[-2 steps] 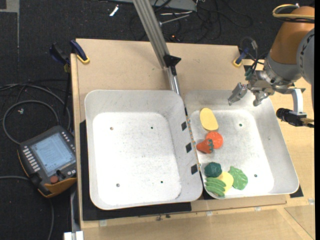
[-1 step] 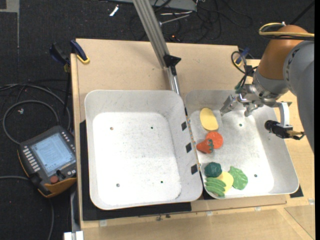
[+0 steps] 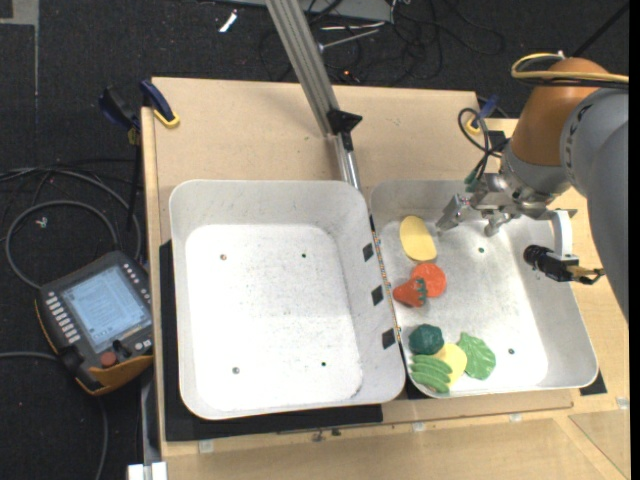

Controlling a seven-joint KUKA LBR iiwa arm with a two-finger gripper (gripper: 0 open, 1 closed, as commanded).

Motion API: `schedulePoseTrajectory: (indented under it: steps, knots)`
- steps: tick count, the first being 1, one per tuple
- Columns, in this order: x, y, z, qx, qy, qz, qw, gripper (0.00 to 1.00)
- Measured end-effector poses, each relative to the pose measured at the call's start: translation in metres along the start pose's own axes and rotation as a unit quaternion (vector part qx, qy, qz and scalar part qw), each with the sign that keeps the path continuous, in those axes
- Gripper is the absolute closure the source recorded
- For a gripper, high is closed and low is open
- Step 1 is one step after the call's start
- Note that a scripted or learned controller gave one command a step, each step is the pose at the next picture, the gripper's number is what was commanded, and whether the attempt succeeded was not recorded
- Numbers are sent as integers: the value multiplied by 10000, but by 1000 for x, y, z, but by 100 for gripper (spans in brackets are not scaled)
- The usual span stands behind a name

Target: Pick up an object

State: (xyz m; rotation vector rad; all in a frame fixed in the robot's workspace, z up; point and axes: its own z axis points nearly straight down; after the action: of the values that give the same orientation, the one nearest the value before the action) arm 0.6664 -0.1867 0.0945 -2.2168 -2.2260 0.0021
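Yellow piece [image 3: 417,238] and red piece [image 3: 420,286] near pincer [image 3: 468,213]

And here we are in a robotics lab, no question. A plywood counter [image 3: 260,138] sits on dark carpet [image 3: 70,58], with loose black cables [image 3: 40,213] snaking across the floor at nine o'clock. Down at eight o'clock lies a handheld control pendant [image 3: 97,313] with a lit screen. Up at twelve o'clock, a metal pole [image 3: 305,53] slants in over a tangle of wiring [image 3: 380,28]. At three o'clock, the grey and orange robot arm [image 3: 570,128] leans over two white bins [image 3: 270,198].
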Motion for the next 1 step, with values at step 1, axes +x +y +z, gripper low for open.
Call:
schedulePoseTrajectory:
  steps: [1]
  knots:
    - [0, 1, -12, -21, -5, -2, 10000, 100]
